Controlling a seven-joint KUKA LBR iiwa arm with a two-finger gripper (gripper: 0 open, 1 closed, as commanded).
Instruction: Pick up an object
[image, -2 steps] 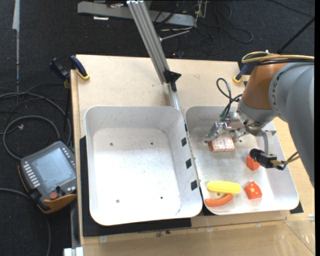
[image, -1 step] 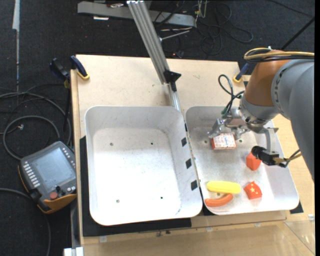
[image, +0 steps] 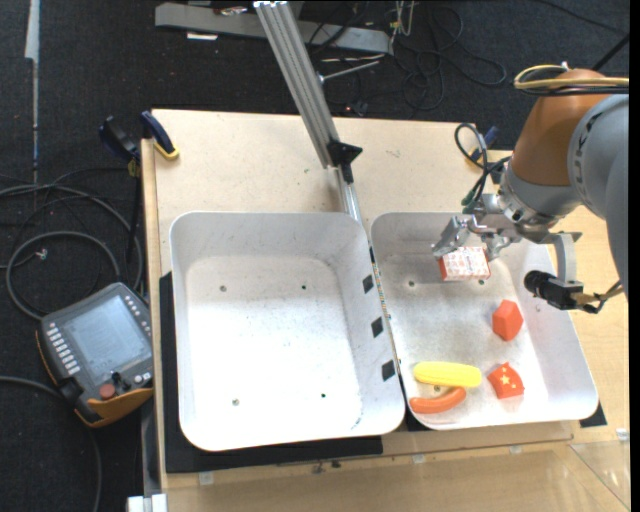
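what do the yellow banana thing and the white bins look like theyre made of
Yellow banana: probably moulded plastic, since its colour is even and its skin smooth with a slight sheen. White bins: likely thin formed plastic, matte and scuffed, with rounded corners and speckled dirt marks.

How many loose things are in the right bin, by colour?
Orange-red: 3, a block, a cube with a yellow mark, a curved piece
Yellow: 1, a banana
Red and white: 1, a small box
Total: 5
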